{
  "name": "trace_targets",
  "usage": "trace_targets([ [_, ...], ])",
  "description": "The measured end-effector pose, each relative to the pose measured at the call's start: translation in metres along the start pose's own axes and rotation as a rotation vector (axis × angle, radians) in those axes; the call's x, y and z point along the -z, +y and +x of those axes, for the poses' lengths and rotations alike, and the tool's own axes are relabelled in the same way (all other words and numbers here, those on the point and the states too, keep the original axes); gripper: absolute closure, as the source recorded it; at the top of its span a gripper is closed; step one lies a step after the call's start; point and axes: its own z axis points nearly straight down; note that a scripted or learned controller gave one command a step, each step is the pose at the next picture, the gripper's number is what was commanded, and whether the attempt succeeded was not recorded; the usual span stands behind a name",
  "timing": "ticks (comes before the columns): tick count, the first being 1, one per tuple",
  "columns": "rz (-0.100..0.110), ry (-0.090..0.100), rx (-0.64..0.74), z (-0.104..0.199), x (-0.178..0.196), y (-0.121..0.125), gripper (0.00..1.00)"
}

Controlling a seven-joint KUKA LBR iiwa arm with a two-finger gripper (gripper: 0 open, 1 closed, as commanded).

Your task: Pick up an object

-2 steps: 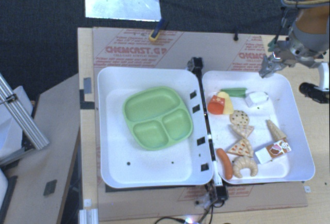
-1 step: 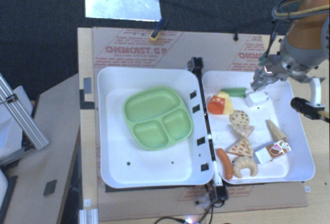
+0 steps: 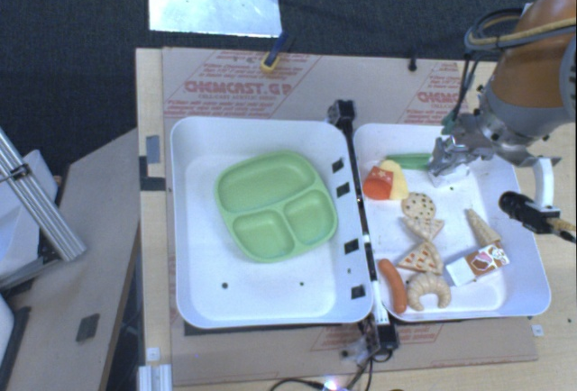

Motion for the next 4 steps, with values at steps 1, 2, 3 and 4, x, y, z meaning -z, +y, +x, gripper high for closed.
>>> trace_targets([
  [1,0.002,0.000,-0.001,0.024,0.003,-0.042,1.00],
  [2,0.000,-0.001,-0.005,0.021,-0.009,-0.037,1.00],
  [3,0.000,-0.001,-0.003,0.031,-0.016,-0.045,1.00],
  [4,-0.003,-0.001,-0.003,0.034,-0.002,-0.049,1.00],
])
